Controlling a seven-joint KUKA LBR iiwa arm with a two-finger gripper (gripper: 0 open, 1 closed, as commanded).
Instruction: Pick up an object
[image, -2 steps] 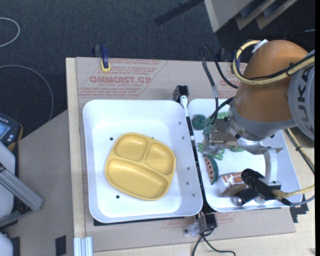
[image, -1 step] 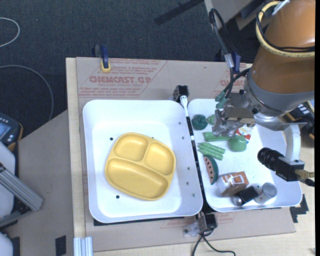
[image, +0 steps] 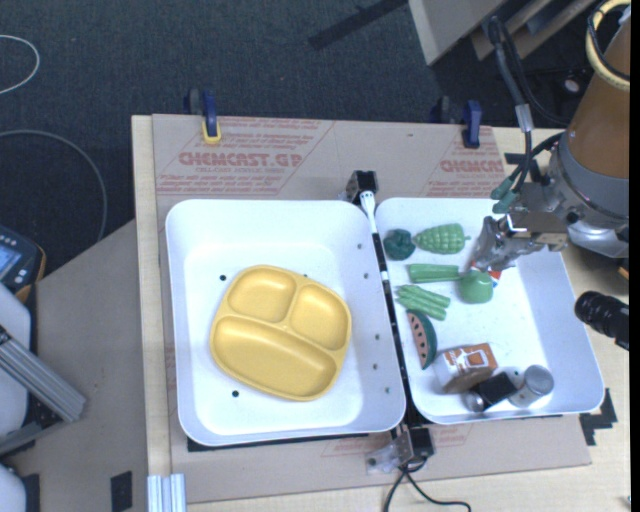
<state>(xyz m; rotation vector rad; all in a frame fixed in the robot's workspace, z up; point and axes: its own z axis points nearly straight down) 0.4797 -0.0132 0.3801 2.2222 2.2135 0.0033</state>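
The camera view is showing the fingers (image: 487, 262) lowered into the right bin (image: 560, 330), their tips just above a small green round object (image: 477, 288); whether they are spread or closed cannot be told, and nothing is seen held between them. Just to their left a green bumpy vegetable (image: 440, 239) and a dark green piece (image: 398, 243) are lying, with a green pod (image: 433, 272) and a second pod (image: 422, 299) below them. Further down, a watermelon slice (image: 423, 338), a brown box (image: 467, 364), a black piece (image: 490, 391) and a grey cylinder (image: 536, 381) are crowding the bin's near end. A yellow divided plate (image: 280, 330) is lying in the left bin (image: 195, 300), well apart, both bins resting on the tabletop (image: 250, 150).
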